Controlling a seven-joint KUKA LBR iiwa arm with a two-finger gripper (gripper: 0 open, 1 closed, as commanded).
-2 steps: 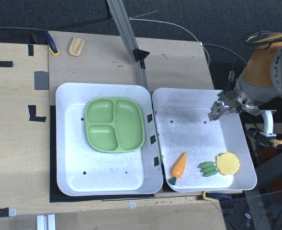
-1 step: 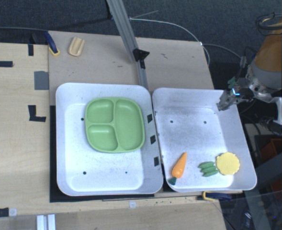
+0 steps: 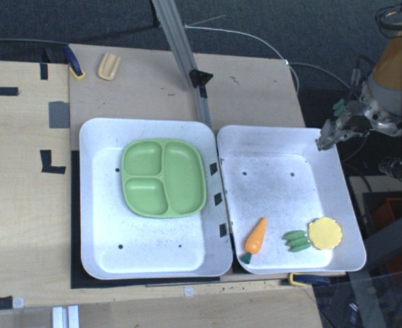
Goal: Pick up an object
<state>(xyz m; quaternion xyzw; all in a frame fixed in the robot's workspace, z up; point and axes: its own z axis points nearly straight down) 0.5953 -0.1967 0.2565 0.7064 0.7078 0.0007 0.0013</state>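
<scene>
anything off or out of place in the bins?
Nothing stands out. The green divided plate lies flat in the left bin; the toy carrot and toy pineapple lie in the right bin. No spills or visible damage.

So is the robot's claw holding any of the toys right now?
No, nothing is held. The gripper hangs over the right bin's far right edge, apart from the carrot and the pineapple at the near side.

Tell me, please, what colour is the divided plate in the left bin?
Light green; the plate shows best in the camera view.
</scene>
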